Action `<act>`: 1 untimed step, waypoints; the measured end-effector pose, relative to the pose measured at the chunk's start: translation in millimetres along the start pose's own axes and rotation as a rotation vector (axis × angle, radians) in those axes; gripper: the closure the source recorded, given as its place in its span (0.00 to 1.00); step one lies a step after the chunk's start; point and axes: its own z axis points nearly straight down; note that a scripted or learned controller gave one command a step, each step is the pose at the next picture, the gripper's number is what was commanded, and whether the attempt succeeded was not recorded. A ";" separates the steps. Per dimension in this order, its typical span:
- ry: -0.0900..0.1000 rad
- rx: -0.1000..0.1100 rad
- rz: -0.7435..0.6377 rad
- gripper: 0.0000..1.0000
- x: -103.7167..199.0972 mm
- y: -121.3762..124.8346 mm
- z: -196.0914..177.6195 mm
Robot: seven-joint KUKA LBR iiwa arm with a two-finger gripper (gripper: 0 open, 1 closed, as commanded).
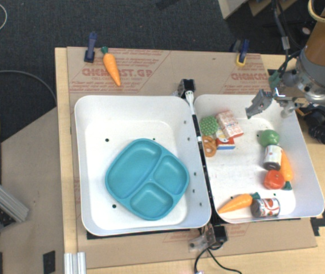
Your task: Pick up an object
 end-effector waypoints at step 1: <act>0.005 0.011 -0.002 0.00 52.1 -89.9 23.4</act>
